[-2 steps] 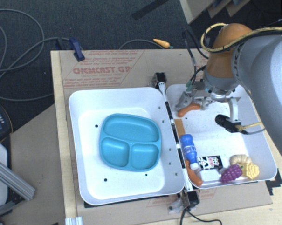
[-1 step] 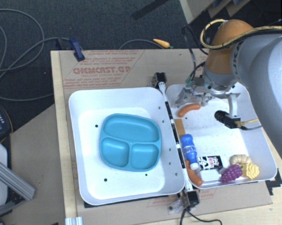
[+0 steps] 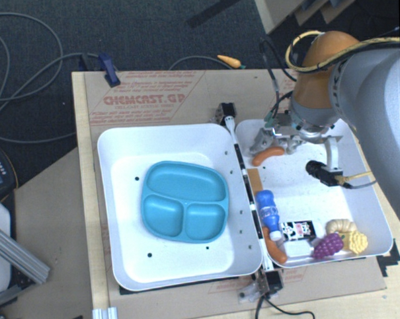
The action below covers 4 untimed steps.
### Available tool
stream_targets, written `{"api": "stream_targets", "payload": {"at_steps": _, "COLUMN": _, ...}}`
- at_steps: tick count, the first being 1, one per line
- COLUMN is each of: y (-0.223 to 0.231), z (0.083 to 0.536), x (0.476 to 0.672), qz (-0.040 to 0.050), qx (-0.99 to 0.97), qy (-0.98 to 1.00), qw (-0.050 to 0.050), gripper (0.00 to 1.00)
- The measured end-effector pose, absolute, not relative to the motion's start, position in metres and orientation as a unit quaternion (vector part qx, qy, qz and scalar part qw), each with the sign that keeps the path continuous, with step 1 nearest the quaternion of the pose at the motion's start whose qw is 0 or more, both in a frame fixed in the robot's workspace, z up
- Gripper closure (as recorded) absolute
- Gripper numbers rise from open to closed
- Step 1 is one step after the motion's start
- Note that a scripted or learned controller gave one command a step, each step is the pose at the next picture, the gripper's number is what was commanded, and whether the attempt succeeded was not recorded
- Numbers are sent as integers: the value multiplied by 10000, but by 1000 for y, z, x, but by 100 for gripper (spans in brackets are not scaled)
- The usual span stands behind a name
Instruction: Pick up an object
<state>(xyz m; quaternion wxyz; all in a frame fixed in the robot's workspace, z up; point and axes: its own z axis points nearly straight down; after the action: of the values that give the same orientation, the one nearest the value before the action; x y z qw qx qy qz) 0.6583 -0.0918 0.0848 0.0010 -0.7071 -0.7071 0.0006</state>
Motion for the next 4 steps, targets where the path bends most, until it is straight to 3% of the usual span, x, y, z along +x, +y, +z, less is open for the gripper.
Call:
{"api": "stream_targets", "payload": {"at_steps": 2, "y": -95, "z": 98, "x": 667, "qz": -11, "qx": -7068, "qy": -7074, "qw": -15, "gripper": 0}}
{"api": "stream_targets", "payload": {"at_steps": 3, "y": -98, "z": 83, "x": 563, "qz": 29, "qx": -7082, "qy": -7060, "qw": 37, "gripper": 0}}
{"api": "stream_targets", "payload": {"at_steps": 4, "y": -108, "z": 86, "x": 670, "qz": -24, "qx": -7059, "qy": -7083, "qw": -43, "gripper": 0}}
